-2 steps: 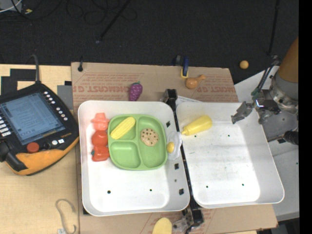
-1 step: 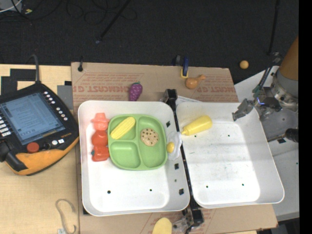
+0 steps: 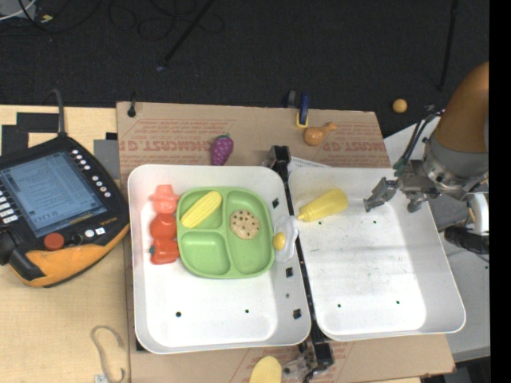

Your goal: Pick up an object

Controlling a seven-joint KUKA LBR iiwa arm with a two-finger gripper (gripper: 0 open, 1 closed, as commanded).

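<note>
A dark floor strewn with cables lies behind a bench covered in brown cardboard (image 3: 184,130), on which 2 shallow white bins sit side by side. At the far left rests a teach pendant (image 3: 56,206) with an orange rim. The left bin (image 3: 207,313) holds a red bear-like toy (image 3: 164,226) touching a green divided plate (image 3: 226,234); on the plate lie a yellow corn cob (image 3: 200,208) and a cookie (image 3: 245,224). A purple grape toy (image 3: 222,148) sits on the cardboard behind. The right bin (image 3: 383,294) has 1 object, a yellow bottle-shaped toy (image 3: 322,206), lying tilted near its back left corner. The gripper (image 3: 397,188) hovers near the bin's back right, well apart from the yellow toy, and I cannot tell how its pincer stands. The likeliest target is that toy: the arm should travel left, turn the wrist so the pincer spans the narrow body across its long axis, and descend without striking the bin wall beside it.
</note>
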